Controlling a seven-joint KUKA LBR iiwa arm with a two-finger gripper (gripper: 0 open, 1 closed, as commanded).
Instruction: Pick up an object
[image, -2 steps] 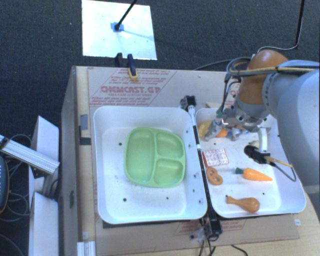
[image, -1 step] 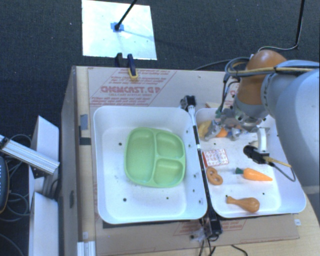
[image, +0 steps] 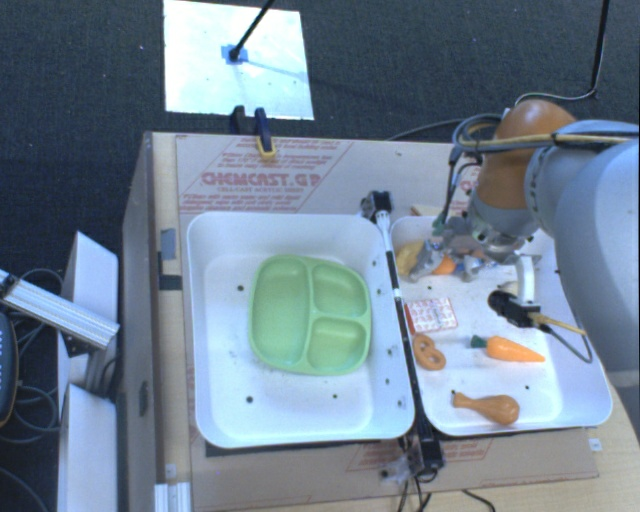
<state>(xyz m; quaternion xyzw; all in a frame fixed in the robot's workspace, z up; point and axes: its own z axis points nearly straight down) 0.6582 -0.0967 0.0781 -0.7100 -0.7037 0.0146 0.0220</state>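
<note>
Objects in the bin (image: 565, 385) on the view's right: six can be counted. They are one carrot (image: 512, 350), one pretzel (image: 430, 353), one tan gourd (image: 490, 407), one checked card (image: 431, 315), one yellow piece (image: 408, 259) and one orange piece (image: 444, 267). The tool (image: 458, 262) hangs low over that bin's far corner, just beside the orange piece; whether it is open or closed cannot be told. One green plate (image: 310, 315) lies in the other bin (image: 225, 330). Both bins sit on the tabletop (image: 290, 175).

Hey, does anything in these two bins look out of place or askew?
Nothing looks spilled or broken. The green divided plate lies flat but slightly askew in the left bin. In the right bin, the carrot and pretzel just lie loose.
</note>
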